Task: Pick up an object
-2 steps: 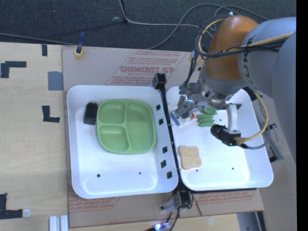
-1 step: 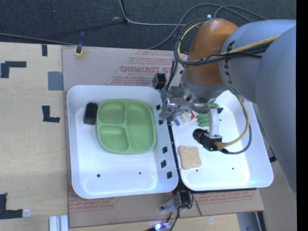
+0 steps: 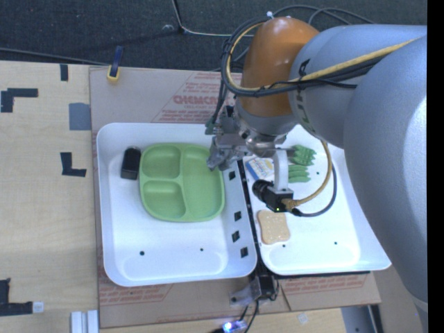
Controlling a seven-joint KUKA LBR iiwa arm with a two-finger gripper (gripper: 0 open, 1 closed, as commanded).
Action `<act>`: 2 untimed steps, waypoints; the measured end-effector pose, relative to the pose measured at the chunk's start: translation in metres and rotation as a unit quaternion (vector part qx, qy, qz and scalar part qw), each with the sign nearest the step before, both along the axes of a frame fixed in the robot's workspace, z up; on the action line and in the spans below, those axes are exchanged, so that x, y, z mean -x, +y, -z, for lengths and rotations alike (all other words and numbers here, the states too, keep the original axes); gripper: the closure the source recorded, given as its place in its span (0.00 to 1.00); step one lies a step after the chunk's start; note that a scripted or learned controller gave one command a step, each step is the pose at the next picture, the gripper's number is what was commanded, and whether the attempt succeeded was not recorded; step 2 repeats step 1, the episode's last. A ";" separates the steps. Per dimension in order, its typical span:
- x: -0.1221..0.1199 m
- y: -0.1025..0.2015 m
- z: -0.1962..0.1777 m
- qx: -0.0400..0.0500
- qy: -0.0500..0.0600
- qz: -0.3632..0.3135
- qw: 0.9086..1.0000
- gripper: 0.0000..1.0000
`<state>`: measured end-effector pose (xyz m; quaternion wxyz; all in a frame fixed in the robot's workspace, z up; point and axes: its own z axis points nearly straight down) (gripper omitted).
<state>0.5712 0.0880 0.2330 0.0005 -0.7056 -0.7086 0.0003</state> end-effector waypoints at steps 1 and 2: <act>0.000 -0.002 0.000 0.000 0.001 0.001 1.000 0.00; 0.000 -0.002 0.000 0.000 0.001 0.001 1.000 0.00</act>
